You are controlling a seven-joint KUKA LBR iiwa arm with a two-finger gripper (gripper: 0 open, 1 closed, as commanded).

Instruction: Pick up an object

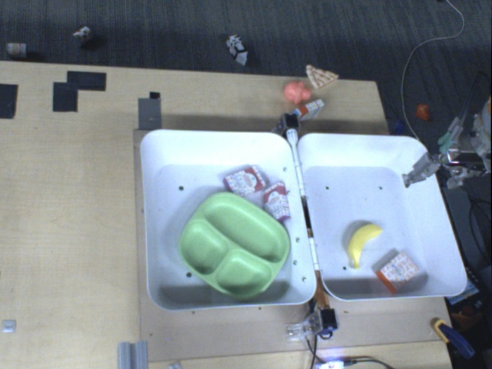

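The curved yellow banana (362,241) lies in the right white bin (338,164), near its front, with a small orange-and-white packet (398,268) just beside it, while the arm's jaws (430,169) hang at that bin's far right rim, and whether they are open or closed cannot be told. A descent from there could strike the rim, or close on bare floor, since both things lie well apart from the jaws. The left white bin (165,167) holds a green divided plastic tray (234,242) and two red-and-white packets (259,188), and both bins sit on a pale wooden counter (69,229) above dark carpet.
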